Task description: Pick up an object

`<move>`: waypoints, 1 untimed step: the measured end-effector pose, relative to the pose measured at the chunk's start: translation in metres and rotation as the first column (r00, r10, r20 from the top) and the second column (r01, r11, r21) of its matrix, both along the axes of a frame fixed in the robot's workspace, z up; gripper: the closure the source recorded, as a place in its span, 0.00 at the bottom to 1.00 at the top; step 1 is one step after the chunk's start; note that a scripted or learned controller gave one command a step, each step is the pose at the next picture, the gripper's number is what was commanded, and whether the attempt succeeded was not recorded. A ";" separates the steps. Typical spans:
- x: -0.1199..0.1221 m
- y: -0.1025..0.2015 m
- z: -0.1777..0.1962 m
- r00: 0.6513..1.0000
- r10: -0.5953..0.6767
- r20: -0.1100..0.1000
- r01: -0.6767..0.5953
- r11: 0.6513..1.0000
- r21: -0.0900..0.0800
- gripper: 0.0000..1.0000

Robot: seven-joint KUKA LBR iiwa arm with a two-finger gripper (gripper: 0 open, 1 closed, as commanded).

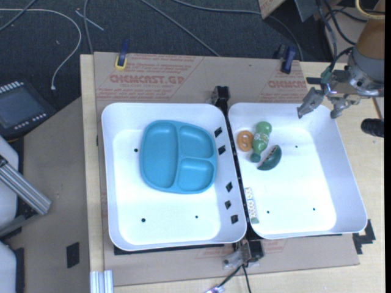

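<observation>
Targets: dark green curved plastic piece [269, 158], green figure [262, 136], orange ring [245, 140] clustered at right white bin's [317, 194] 10 o'clock. End effector [322, 105] spread, empty, at 1 o'clock rim. Risk: cluttered, touching items slip the pinch.

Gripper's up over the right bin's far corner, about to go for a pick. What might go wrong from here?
1. The orange piece, green piece and dark green wedge sit bunched together, so the open gripper may catch two or nudge them apart.
2. They lie close to the divider wall of the right bin, so a finger could strike it.
3. The small, rounded pieces may slip out.
</observation>
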State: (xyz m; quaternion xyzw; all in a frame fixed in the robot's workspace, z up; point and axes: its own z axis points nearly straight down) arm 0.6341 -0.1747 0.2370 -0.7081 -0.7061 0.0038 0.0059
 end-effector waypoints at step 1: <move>0.003 0.000 0.008 1.000 0.003 0.013 -0.003 1.000 -0.003 0.00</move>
